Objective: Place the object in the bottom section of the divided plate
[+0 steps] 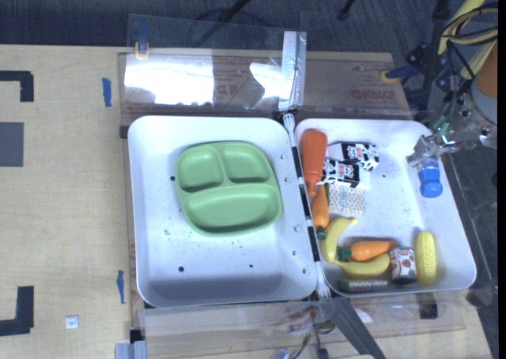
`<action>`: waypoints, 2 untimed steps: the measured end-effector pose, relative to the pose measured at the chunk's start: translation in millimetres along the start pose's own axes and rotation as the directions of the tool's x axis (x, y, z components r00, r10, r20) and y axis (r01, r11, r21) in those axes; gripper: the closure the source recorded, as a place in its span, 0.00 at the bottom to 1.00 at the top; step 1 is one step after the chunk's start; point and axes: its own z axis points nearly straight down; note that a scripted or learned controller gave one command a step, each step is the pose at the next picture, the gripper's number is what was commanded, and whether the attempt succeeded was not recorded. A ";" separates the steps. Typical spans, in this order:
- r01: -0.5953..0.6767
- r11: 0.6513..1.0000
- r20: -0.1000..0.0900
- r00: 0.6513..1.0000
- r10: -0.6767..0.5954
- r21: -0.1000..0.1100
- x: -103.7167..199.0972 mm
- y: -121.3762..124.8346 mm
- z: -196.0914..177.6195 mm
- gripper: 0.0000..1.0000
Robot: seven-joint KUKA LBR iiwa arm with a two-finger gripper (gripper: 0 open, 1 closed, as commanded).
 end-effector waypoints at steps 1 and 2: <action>0.117 0.993 -0.003 0.993 -0.117 0.003 107.3 -50.6 -41.3 1.00; 0.164 0.986 0.000 0.986 -0.164 -0.001 172.5 -10.5 -56.7 1.00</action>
